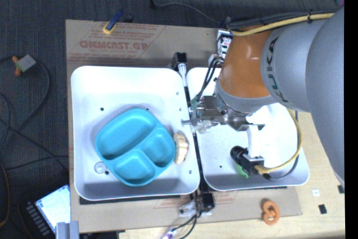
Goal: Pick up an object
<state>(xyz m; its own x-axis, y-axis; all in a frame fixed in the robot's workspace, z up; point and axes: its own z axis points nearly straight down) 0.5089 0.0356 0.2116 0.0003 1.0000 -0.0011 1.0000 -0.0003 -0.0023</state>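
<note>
Gripper [197,116]: over the divider between bins; grip state cannot be told. Blue plate [136,145] and pale item [182,148]: left bin [89,87]. Risk: striking the divider, missing both.

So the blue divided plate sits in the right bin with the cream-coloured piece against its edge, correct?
Not quite. The camera view shows the blue divided plate in the left bin, not the right one. The cream-coloured piece does lie against its edge, as you said.
</note>
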